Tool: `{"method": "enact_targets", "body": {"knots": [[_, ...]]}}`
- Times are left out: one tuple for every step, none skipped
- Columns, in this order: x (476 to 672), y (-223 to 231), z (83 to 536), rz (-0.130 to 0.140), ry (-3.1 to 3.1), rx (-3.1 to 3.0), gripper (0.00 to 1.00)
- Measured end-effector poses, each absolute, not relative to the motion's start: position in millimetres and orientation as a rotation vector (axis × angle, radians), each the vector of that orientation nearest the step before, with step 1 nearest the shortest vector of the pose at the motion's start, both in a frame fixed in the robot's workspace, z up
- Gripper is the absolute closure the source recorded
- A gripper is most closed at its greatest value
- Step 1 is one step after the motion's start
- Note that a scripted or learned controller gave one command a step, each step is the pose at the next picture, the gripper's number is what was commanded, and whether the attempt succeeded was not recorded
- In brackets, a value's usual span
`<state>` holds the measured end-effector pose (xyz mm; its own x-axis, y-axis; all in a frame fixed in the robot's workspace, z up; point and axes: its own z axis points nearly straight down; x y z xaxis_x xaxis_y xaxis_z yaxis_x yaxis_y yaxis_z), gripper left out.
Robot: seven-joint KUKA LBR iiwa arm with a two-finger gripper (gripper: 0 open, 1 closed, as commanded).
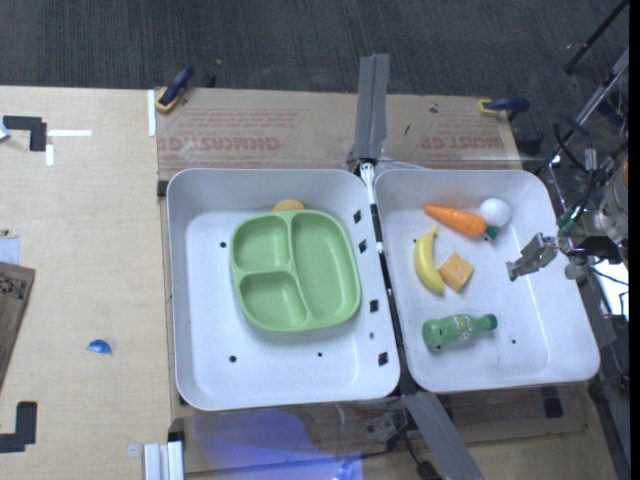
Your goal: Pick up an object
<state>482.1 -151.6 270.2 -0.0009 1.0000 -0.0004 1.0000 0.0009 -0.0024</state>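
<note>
Grey gripper [527,259] hovering over right bin [560,358], fingers' gap hard to tell, gripping nothing visible. Orange carrot [455,219], banana [428,260], green bottle [457,330] lying untouched nearby. Pick not yet started, by the look.

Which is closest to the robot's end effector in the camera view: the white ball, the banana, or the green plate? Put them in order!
From the end effector, at the right bin's right side:
1. White ball, up at the back of the right bin, beside the carrot.
2. Banana, at the left side of the right bin.
3. Green plate, over in the left bin.
</note>
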Motion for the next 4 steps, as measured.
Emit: {"method": "enact_targets", "body": {"knots": [[528.5, -91.3, 200.0, 0.005, -2.255, -2.184, 0.0], [546.4, -100.5, 91.5, 0.001, -2.348, -2.088, 0.0], [613.5, -96.1, 91.6, 0.001, -2.375, -2.057, 0.0], [613.4, -97.6, 100.4, 0.002, -2.372, -2.061, 1.0]]}}
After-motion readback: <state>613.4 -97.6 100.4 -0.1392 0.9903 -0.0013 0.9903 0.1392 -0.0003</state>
